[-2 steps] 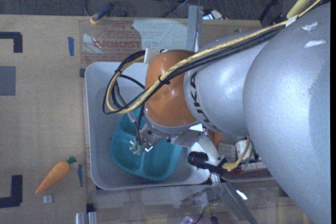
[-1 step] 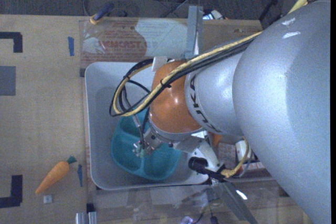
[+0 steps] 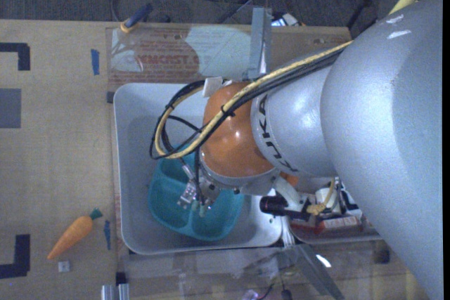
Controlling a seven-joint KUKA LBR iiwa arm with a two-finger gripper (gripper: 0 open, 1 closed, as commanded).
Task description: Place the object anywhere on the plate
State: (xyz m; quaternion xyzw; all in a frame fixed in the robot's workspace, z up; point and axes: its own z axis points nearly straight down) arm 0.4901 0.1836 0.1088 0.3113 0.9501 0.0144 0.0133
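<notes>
A teal divided plate (image 3: 172, 211) lies in the left white bin (image 3: 130, 151), toward its near side. My gripper (image 3: 196, 197) hangs straight over the plate's middle, close to its surface, under the orange wrist band (image 3: 232, 144). I see no object lying on the visible parts of the plate. The arm hides the plate's right part and most of the right bin.
An orange toy carrot (image 3: 70, 236) lies on the wooden bench left of the bin, outside it. Some small red and white items (image 3: 327, 220) show in the right bin under the arm. A clear plastic sheet (image 3: 183, 53) lies behind the left bin.
</notes>
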